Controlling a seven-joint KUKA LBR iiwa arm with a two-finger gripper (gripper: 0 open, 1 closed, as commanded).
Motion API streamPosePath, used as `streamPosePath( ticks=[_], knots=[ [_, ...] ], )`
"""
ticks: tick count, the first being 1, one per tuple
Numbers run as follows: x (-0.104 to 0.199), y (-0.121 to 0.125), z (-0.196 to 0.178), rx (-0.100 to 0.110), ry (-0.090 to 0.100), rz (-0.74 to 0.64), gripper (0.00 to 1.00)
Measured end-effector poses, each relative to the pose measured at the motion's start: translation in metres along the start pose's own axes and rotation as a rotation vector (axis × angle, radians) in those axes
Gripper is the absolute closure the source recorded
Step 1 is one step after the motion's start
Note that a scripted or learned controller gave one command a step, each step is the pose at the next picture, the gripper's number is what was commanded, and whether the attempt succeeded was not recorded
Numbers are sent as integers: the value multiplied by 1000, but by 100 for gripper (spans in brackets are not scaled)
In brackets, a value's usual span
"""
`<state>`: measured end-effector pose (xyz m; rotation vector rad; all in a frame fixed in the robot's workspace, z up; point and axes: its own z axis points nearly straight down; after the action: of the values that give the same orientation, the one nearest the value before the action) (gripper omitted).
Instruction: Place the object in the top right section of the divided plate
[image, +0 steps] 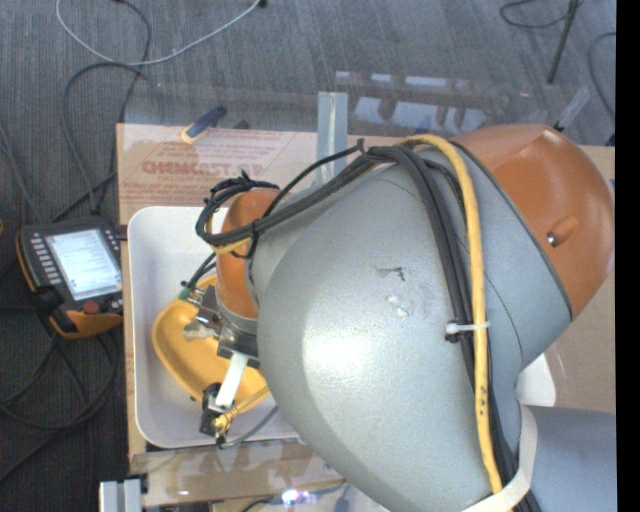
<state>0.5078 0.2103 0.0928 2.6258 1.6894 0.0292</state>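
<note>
A yellow divided plate (178, 345) lies in the left white bin (160, 260), toward its front. The grey arm with its orange band reaches over the bin from the right and covers most of the plate. The wrist hangs directly above the plate's right part. The gripper (228, 352) is largely hidden under the wrist and its cables. The object for the plate is hidden from this view.
The arm's big grey and orange body (420, 320) blocks the whole right bin and much of the left one. A teach pendant (70, 265) lies on the floor left of the bench. A cardboard sheet (215, 160) lies behind the bin.
</note>
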Motion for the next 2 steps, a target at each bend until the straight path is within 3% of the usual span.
streamPosePath(
  ticks=[1, 2],
  knots=[
    [14, -13, -2, -2, 1, 411, 0],
    [10, -30, -66, 23, -25, 912, 0]
  ],
)
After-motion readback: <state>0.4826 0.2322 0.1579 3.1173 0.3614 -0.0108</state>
